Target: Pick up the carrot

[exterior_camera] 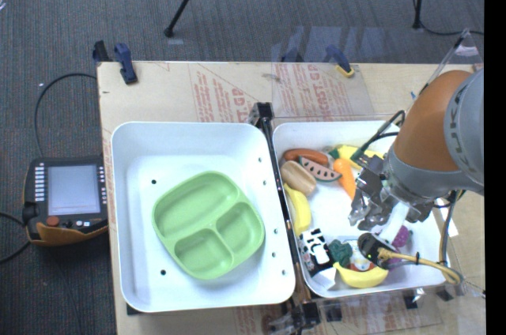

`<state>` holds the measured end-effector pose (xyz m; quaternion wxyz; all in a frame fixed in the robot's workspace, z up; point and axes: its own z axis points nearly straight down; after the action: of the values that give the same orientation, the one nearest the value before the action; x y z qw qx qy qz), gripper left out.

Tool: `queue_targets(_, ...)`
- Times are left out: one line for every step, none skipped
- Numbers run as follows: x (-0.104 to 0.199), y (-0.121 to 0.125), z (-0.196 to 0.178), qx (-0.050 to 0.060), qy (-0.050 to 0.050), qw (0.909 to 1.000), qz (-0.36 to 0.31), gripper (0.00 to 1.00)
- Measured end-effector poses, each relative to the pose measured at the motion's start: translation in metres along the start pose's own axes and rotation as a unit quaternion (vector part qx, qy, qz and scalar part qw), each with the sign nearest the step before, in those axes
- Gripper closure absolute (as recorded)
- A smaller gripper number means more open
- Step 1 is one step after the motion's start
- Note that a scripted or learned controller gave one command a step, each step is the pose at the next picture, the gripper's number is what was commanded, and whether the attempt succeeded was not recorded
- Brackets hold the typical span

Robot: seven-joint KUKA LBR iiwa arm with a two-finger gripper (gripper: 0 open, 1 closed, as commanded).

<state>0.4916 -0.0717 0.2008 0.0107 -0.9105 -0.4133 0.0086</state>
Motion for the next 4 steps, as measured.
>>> queue_targets(-0.021,0.046,-0.034,-0.009,0.004,0.9879,0.155,1.00)
queue_targets(-0.039,0.038,0.105,-0.014,0.011,0.9901,0.139,1.00)
queue_targets(0.014,0.016,0.010,-0.012,0.008,0.9932,0.115,1.00)
queue_targets(0.028,-0.019,0.016,-0.006,0.003,0.9725,0.233,1.00)
